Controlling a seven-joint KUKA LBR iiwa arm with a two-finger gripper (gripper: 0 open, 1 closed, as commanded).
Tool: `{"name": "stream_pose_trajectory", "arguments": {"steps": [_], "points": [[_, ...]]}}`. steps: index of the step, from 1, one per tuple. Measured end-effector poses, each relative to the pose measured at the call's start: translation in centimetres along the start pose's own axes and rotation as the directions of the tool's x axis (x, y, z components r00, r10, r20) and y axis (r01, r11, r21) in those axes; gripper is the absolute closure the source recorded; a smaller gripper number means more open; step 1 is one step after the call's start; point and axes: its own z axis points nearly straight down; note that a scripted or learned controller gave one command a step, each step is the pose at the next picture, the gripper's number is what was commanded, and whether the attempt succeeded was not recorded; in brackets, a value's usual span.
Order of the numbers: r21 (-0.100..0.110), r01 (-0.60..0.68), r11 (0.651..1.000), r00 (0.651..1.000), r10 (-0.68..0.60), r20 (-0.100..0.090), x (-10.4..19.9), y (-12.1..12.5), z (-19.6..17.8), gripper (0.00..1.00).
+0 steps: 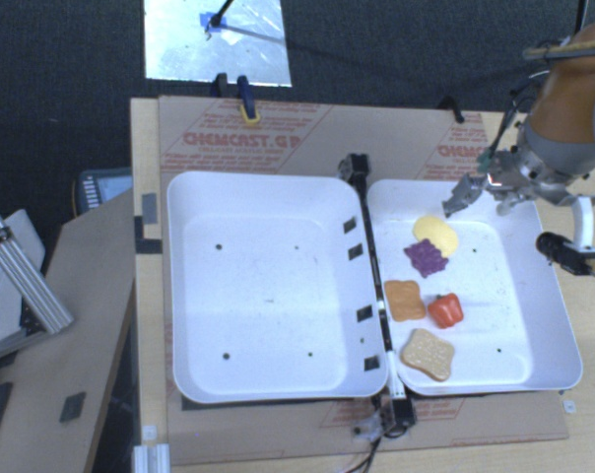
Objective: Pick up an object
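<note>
Hand (462,201) above yellow piece (435,233), beside purple grapes (427,257).

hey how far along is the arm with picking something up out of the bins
Early. Done: the arm has reached over the right bin, its gripper near the back rim beside the yellow piece. In hand: nothing visible. Left: the grab and lift; the yellow piece, purple grapes, orange piece, red pepper and toast all lie in the bin.

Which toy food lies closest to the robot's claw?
The yellow piece, at the far end of the right bin, just below the gripper.
</note>
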Motion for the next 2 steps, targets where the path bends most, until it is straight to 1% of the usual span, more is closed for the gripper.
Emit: {"name": "stream_pose_trajectory", "arguments": {"steps": [1, 2], "points": [[0.022, 0.008, 1.0, 1.0, -0.007, -0.009, 4.5, -1.1, 12.0, 0.0], [0.018, 0.001, 1.0, 1.0, -0.001, -0.007, 5.0, -7.0, 8.6, 0.0]]}}
